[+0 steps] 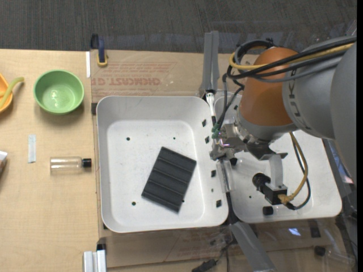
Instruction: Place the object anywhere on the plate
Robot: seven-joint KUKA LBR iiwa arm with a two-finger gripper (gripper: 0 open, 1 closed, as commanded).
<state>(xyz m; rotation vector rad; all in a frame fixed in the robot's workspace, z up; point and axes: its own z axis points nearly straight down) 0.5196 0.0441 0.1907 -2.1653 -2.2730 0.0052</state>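
**Stock at the bench: pincer over the seam between the bins, slab in the left-hand bin**

1. Gripper point(223, 152): I see it low over the seam where the two bins meet, on the right-hand bin's side of it. The wrist hides it from above, so I cannot tell whether it is apart or together. I see nothing held in it.
2. Arm point(266, 95): grey, with an orange band. It reaches in from the view's right and covers much of the right-hand bin.
3. Right-hand bin point(317, 200): white and shallow. Bare floor shows near its front right corner.
4. Left-hand bin point(127, 146): white and shallow. It lies just beside the right-hand bin, and their walls touch.
5. Black ribbed slab point(169, 179): the task's thing. It lies flat on the floor of the left-hand bin, turned on a diagonal, in the front right part of the floor. It is near the gripper but apart from it.
6. Bench point(51, 220): pale wood, open on the view's left.
7. Clear bottle point(69, 163): has a black cap. It lies on its side on the bench, just left of the left-hand bin.
8. White strip point(32, 149): small, left of the bottle.
9. Green bowl point(59, 92): upright, further back on the bench.
10. Orange item point(4, 95): cut by the frame's left edge; I cannot tell what it is.
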